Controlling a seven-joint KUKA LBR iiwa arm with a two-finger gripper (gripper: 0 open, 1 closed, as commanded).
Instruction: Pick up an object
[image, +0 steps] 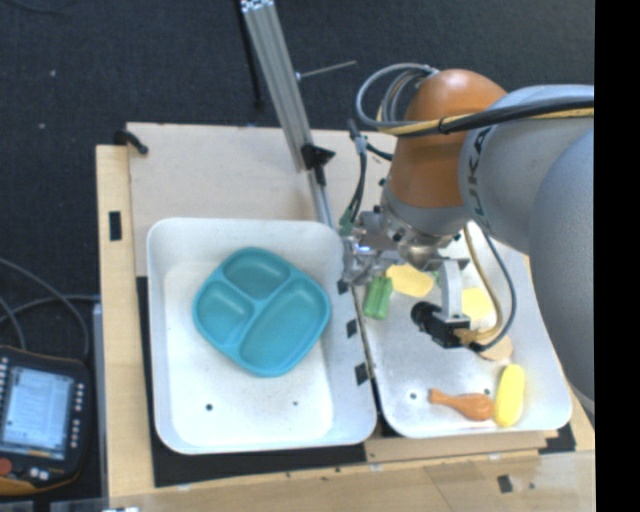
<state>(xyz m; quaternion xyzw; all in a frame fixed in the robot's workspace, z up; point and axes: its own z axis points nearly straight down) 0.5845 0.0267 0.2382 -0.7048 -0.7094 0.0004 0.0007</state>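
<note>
Plywood bench (220, 170) on dark carpet (120, 60), two white bins (250, 425), end effector (362, 272) state unclear.

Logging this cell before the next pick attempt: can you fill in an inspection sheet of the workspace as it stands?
Surface: pale bench bearing a left bin and a right bin, both white.
Job's things: right bin holds a green block, a yellow oblong, an orange drumstick-like piece, a pale yellow flat piece.
Clutter: teal divided plate in the left bin.
Grippers: gripper beside the green block, near the bins' shared edge; no hold can be confirmed.
Cables: grey loops above the wrist; dark leads on the floor at left.
Surroundings: aluminium rail, handheld screen unit, dark floor.
</note>
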